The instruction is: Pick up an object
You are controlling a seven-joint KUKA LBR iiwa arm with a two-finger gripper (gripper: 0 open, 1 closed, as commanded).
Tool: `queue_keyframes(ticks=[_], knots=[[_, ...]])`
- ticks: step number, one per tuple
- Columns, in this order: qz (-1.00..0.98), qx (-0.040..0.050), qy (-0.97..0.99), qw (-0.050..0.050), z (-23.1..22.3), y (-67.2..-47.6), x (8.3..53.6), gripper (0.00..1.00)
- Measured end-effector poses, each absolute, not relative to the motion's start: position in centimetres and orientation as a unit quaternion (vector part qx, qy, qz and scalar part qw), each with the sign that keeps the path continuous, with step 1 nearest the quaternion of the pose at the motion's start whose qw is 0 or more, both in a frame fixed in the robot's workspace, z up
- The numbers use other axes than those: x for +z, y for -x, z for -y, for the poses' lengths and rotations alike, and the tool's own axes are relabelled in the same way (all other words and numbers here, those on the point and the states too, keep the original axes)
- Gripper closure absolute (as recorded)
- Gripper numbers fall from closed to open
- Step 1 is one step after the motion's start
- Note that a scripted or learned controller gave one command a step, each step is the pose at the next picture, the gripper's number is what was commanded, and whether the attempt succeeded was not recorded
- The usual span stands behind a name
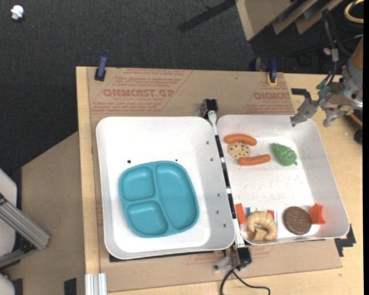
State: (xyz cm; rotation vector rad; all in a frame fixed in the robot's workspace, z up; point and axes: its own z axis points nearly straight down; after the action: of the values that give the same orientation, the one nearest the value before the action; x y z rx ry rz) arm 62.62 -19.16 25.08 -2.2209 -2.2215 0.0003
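floor: dark carpet (144, 34) | bench: tan board (86, 173) | upper right: wooden furniture (277, 17)

Two white bins (115, 138) (323, 173) hold one blue divided plate (158, 197), two sausages (240, 139) (254, 160), one cookie (238, 150), one green cluster (284, 154), one croissant (262, 224).

Right bin (323, 173): two orange sausages (240, 139) (254, 160) flanking speckled cookie (238, 150); green leafy piece (284, 154) beside. Near edge: tan croissant (262, 224), brown round patty (297, 220), small red block (316, 214). Left bin (109, 173): teal divided plate (158, 198), flat.
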Motion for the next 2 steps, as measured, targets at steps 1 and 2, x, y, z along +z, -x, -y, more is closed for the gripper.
queue_keyframes(ticks=[1,2], knots=[[0.707,0.0031,0.708,0.005,21.2,-63.5,10.0,0.00],[0.707,0.0011,0.707,0.002,20.5,-61.5,8.3,0.00]])
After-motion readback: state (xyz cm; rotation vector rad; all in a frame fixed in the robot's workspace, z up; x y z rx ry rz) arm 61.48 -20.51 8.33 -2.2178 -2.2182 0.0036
